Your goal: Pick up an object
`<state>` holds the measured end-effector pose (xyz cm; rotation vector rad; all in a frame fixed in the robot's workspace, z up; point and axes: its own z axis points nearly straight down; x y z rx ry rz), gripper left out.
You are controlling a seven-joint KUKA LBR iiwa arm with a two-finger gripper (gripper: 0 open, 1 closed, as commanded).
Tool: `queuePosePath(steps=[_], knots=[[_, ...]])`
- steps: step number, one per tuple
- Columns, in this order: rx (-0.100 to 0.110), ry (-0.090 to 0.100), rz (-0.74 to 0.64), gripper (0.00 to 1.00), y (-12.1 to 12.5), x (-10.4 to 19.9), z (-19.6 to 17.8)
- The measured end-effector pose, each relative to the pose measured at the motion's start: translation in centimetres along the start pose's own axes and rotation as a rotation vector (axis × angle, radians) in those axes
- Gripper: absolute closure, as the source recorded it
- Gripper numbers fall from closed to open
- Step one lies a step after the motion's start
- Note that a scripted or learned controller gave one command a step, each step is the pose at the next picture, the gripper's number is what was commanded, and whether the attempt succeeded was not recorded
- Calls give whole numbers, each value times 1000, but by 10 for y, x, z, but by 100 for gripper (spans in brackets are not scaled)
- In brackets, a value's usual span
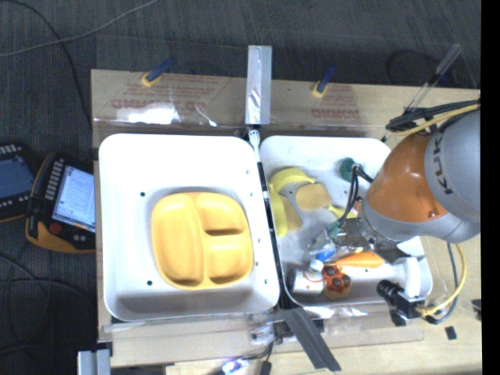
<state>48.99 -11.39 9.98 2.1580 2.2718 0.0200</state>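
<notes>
so far the pick looks unfinished. the arm point(426, 182), grey with its orange band, reaches in from the right and hangs low over the right bin point(312, 148), its wrist covering much of that bin's right half. the gripper point(344, 237) is down among the clutter near the bin's middle, but the wrist and cables hide its working end, so i cannot tell whether it is released or clenched, and nothing can be seen held in it.

the likely candidates for the task's object all lie in the right bin. a yellow cup-like piece point(285, 184) sits at the far left of that bin, with a tan rounded item point(312, 197) just beside it on the right. a small teal object point(346, 166) lies farther back, close to the arm. nearer the front edge there is an orange carrot-shaped toy point(361, 262), a dark reddish-brown round thing point(336, 281) just in front of it, and a white piece point(306, 281) to its left. which of these is being targeted i cannot say; the carrot-shaped toy and the small bits around it are closest to where the gripper sits.

the left bin point(125, 162) holds a yellow divided tray point(201, 237), well apart from the arm.

judging by this, the approach and descent seem done; closing on something, lifting it clear of the bin, and proving the hold are all left.
</notes>
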Motion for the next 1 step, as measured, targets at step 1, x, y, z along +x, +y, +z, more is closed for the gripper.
queuePosePath(steps=[1], knots=[[18,-5,36,100,91,25,-82]])
